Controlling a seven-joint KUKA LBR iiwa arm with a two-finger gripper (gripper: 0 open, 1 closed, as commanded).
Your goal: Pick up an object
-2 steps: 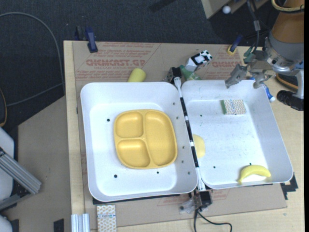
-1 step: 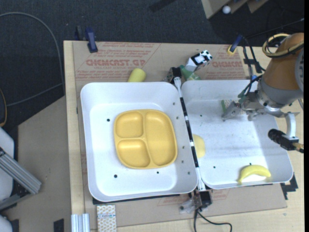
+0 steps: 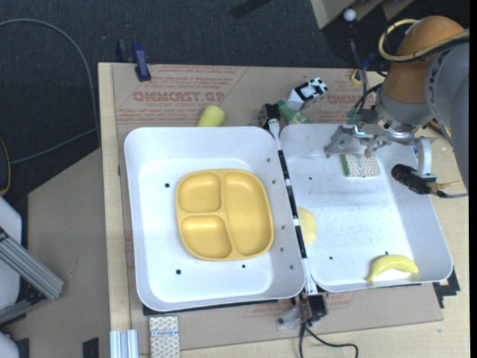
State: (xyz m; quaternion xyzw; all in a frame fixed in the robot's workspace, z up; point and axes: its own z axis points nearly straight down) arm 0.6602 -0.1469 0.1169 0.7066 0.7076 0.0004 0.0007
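The hand (image 3: 356,142), fingers apart, hovers over a speckled sponge (image 3: 361,164) in the right bin (image 3: 417,222); closing off-centre could miss the sponge.

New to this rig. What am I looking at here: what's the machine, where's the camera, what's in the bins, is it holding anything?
One fixed camera looks down at a slant on a bench with two shallow white bins. The grey arm with the orange band is a KUKA iiwa reaching in from the right. Its gripper sits over the back of the right bin, just above a small speckled sponge-like pad. I can't tell whether anything is gripped. That bin also has a yellow banana near its front edge and a pale yellow object at its left wall. The left bin holds a yellow divided plate.
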